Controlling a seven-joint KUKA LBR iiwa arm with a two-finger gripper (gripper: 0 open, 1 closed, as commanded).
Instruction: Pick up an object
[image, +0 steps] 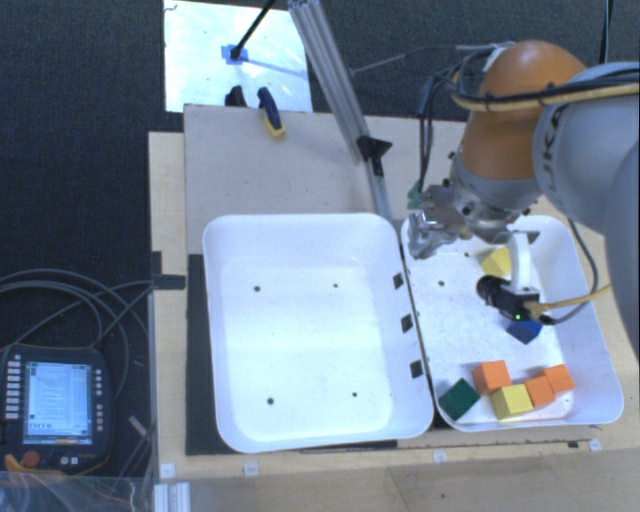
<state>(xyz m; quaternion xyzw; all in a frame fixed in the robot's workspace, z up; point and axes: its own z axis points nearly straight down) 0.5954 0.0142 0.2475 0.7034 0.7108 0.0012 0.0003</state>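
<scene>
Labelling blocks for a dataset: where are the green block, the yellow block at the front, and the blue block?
green block (459, 398), camera view, top face
yellow block (512, 400), camera view, top face
blue block (526, 331), camera view, visible corner

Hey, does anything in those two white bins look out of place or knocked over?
Nothing stands out. The coloured blocks all sit inside the right bin: a green block, orange blocks and a yellow block clustered near its front edge. No spill or damage shows.
</scene>
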